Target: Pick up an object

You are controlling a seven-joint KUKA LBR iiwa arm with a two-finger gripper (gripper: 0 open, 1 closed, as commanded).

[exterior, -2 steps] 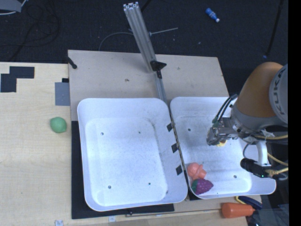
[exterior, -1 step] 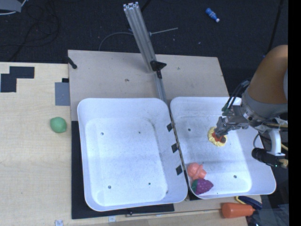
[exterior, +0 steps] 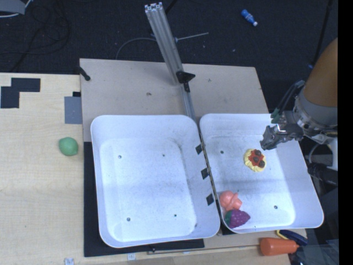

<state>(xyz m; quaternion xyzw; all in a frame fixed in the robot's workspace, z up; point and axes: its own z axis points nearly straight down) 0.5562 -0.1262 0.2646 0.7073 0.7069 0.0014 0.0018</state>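
You are looking down on a pale wooden bench (exterior: 33,192) set against a dark floor strewn with cables, with a beige board (exterior: 231,90) under two shallow white bins. The left bin (exterior: 143,181) sits beside the right bin (exterior: 287,203), their inner rims meeting along a line with small black clips. A grey aluminium rail (exterior: 165,40) slants up from the board toward 11 o'clock.

In the right bin you have three things. Near its centre, slightly toward 1 o'clock, lies a yellow toy with red and dark markings (exterior: 255,160), flat on the bin floor. At about 7 o'clock in that bin, close to the dividing rim, an orange-pink toy (exterior: 230,199) rests touching a purple bunch of grapes (exterior: 238,218) just below it.

The arm comes in from 3 o'clock, its orange band (exterior: 325,73) at the right edge. The gripper (exterior: 270,141) hangs over the right bin's upper right part, just up and to the right of the yellow toy and apart from it. You cannot tell from this angle how its fingers stand, and nothing shows between them.

Outside the bins, a green ball (exterior: 68,146) lies on the bench at 9 o'clock, an orange object (exterior: 278,246) sits below the right bin at 5 o'clock, and a small blue item (exterior: 249,17) lies on the floor at 1 o'clock.
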